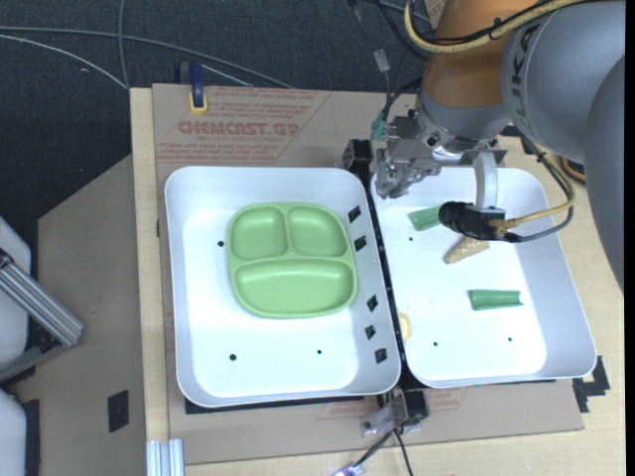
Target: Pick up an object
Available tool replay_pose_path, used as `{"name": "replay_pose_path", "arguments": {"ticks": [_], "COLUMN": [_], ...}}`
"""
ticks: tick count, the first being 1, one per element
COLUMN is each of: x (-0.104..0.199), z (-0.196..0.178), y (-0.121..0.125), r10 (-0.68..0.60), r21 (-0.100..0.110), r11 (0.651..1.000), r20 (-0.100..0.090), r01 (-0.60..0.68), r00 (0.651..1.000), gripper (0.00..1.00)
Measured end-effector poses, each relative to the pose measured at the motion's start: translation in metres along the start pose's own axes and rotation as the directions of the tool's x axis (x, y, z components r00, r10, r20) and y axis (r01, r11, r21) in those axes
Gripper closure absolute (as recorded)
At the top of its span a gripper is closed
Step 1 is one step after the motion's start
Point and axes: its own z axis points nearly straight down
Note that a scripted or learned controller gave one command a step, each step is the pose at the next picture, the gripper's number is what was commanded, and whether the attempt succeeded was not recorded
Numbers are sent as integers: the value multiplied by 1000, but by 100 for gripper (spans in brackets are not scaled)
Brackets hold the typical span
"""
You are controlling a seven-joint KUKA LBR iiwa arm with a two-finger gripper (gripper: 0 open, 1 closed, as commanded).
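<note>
My gripper hangs over the far left corner of the right bin, close to the wall between the two bins. A small green block lies just right of it, partly covered by the robot's own parts. Nearer the bin's middle rests a tan wooden piece. A longer green block lies flat further toward the front. Nothing shows between the gripper's tips.
The left bin holds a green divided plate in its middle. Black clips line the wall between the bins. The arm's orange band and grey body fill the upper right above the right bin.
</note>
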Motion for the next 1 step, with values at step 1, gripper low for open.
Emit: {"name": "replay_pose_path", "arguments": {"ticks": [1], "x": [57], "z": [17], "y": [-6], "r10": [0], "r21": [1], "r11": [1000], "r20": [1], "r01": [0], "r00": [1000], "gripper": [100]}}
